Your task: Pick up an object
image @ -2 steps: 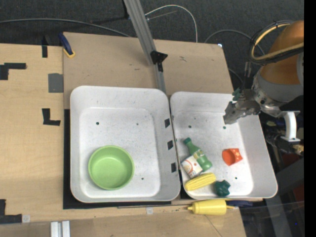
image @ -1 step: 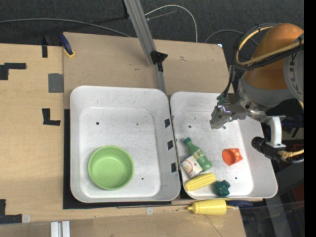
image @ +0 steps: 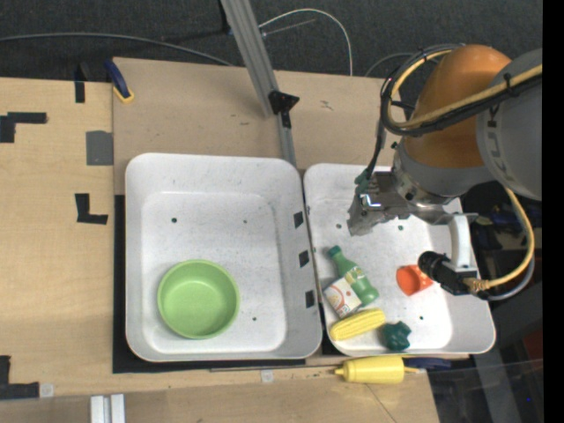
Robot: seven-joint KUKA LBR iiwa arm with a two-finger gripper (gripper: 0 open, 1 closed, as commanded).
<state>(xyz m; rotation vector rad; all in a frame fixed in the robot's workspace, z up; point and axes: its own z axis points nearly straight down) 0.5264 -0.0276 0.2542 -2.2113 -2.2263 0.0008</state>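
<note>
1. Objects to pick: green bottle [image: 350, 271], small can [image: 342, 299], corn cob [image: 356, 325], dark green piece [image: 396, 335], orange piece [image: 411, 278], all in the right bin [image: 458, 337], crowded toward its near edge. Green bowl [image: 198, 299] sits alone in the left bin [image: 141, 183].
2. Pincer [image: 364, 215] hangs over the upper part of the right bin, above the bottle; nothing seen between its fingers. Spread or pressed together: cannot tell from this angle.
3. Risk: bottle, can and corn touch or nearly touch. A descent there could wedge a finger onto a neighbour and push the pile instead of gripping.
4. Risk: bottle lies tilted and round, likely to roll or slip out.
5. Risk: corn sits close to the bin's near wall, so a finger may hit the rim.
6. Yellow bottle [image: 374, 370] lies on the table [image: 53, 236] outside the bins, probably out of play.
</note>
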